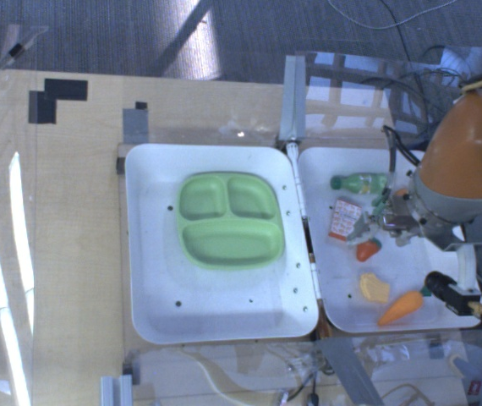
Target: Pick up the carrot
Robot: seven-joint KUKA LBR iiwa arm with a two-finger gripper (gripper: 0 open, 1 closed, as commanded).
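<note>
My pincer (397, 221), grip state unclear to me, should drop toward the carrot (401, 307) lying nearer the camera.

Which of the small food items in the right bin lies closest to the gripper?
The small red piece. It lies just beside the gripper, while the carrot and the yellow wedge lie farther toward the bin's near edge.

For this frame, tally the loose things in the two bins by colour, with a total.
Green: 2, the plate in the left bin and the bottle in the right bin
Orange: 1, the carrot
Yellow: 1, the wedge
Red: 1, the small piece
White and red: 1, the packet
Total: 6
</note>
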